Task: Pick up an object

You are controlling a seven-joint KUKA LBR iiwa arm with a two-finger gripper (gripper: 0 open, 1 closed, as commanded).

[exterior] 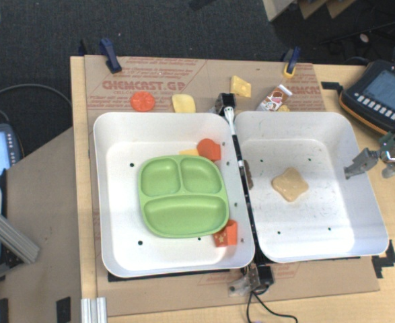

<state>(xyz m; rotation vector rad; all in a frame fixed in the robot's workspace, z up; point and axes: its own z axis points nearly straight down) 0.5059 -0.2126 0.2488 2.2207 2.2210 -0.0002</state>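
Tan bread piece [290, 184] lies left of pincer [371, 161].

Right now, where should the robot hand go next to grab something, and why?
Probably slide left, into the right bin, toward the tan bread-like piece. The gripper sits at that bin's right rim, above nothing to pick. The tan piece lies alone on the bin floor, apart from the walls, so it looks the nearest and easiest target.

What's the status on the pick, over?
Gripper at right bin's right rim, holding nothing. Tan bread-like piece lies alone mid right bin, untouched. Nothing between gripper and piece.
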